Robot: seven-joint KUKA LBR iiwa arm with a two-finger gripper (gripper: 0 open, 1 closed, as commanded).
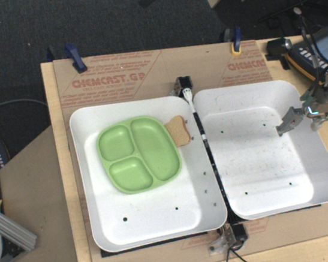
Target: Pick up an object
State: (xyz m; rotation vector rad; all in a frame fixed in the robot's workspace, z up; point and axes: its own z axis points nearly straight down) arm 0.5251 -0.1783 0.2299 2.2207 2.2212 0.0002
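Objects worth picking sit only in the left bin (105, 226): a green divided plate (139, 154) lying flat in its upper half, and a small tan block (178, 131), perhaps a sponge or a piece of wood, touching the plate's right rim and close to the bin's right wall. The gripper (292, 119) hangs over the right edge of the right bin (265, 201), well apart from both things, and nothing is between its fingers; whether they are spread or closed I cannot tell at this angle. The step in hand looks like the approach, so the task is barely begun. To do it well, the arm should cross the divider between the bins with height to spare, then come straight down. The block seems the easier target, being narrow enough to pinch, but it is crowded by the plate and the wall, so the fingers should line up along the free direction. The plate would need a rim grip and could tip or slide.
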